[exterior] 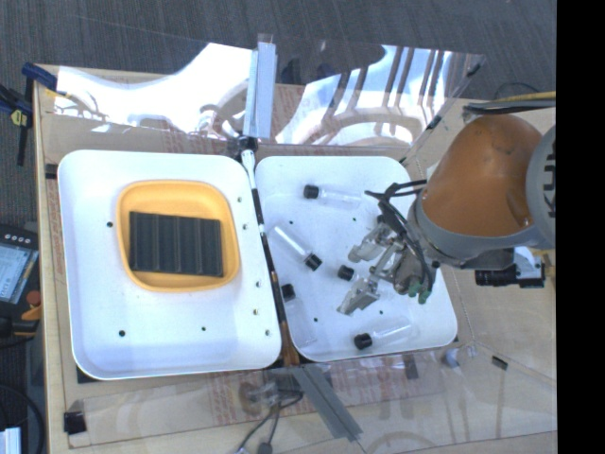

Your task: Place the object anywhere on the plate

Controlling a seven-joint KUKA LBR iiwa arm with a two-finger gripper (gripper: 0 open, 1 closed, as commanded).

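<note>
A yellow plate [176, 201] with a dark ribbed centre sits in the left white bin [85, 329]. Several clear tubes with black caps lie in the right bin [293, 183]: one at the back [331, 195], one near the divider [295, 247], one at the front [386, 333]. My gripper [361, 275] hangs low over the middle of the right bin, open, its two fingers [364, 251] spread front to back. A small black cap [345, 273] lies just at the left of the gap between them. Nothing is clamped between the fingers.
Another black-capped piece [287, 291] lies by the divider between the bins. The arm's orange band [482, 183] and grey wrist cover the right bin's right side. A clear shield stands along the back of the bench.
</note>
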